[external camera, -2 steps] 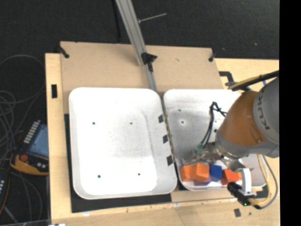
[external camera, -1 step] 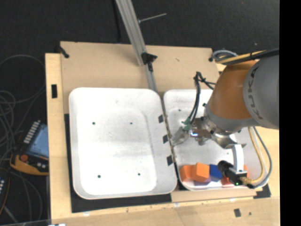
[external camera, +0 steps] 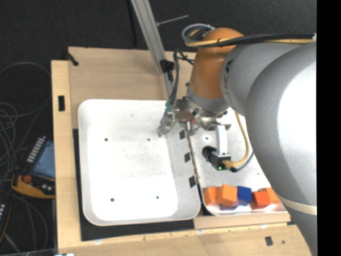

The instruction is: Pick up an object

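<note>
Grey and bulky, the arm (external camera: 277, 100) fills the picture's right side, its orange band (external camera: 210, 68) sitting just above and right of the pincer (external camera: 169, 120). The pincer hangs over the upper right edge of the left bin (external camera: 128, 159), close to the ridge where the two bins meet. Whether its fingers are parted or closed cannot be told from this angle, and no object shows between them.

Wooden bench (external camera: 106, 73) surface spreads out behind and to the left of the pincer, under both bins. The left bin lies below and to the left of the pincer, its white floor bare apart from a few dark dots. The right bin (external camera: 213, 207) lies to the pincer's right and is largely covered by the arm.

Well below and to the right of the pincer, along the right bin's near edge, sit several blocks in a row: an orange block (external camera: 227, 194), a blue block (external camera: 244, 194) just beside it, and another orange block (external camera: 261, 198) further right.
</note>
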`<action>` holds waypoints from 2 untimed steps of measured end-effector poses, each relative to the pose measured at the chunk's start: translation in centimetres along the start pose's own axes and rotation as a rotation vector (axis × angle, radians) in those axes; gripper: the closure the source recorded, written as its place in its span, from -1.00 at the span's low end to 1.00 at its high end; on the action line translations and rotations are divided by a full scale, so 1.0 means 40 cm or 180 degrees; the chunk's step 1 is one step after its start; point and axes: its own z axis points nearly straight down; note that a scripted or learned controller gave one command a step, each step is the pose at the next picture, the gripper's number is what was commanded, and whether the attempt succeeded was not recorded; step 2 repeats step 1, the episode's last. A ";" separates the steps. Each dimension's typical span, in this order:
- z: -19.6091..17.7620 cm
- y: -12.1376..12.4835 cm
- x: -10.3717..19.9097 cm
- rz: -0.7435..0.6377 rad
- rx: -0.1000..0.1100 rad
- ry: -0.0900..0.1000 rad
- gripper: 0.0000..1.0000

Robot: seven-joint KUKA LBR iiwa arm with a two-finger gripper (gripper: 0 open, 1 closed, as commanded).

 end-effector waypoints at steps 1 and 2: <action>0.001 -0.103 0.123 0.0008 0.0023 -0.0004 -1.00; 0.001 -0.103 0.123 0.0008 0.0023 -0.0004 -1.00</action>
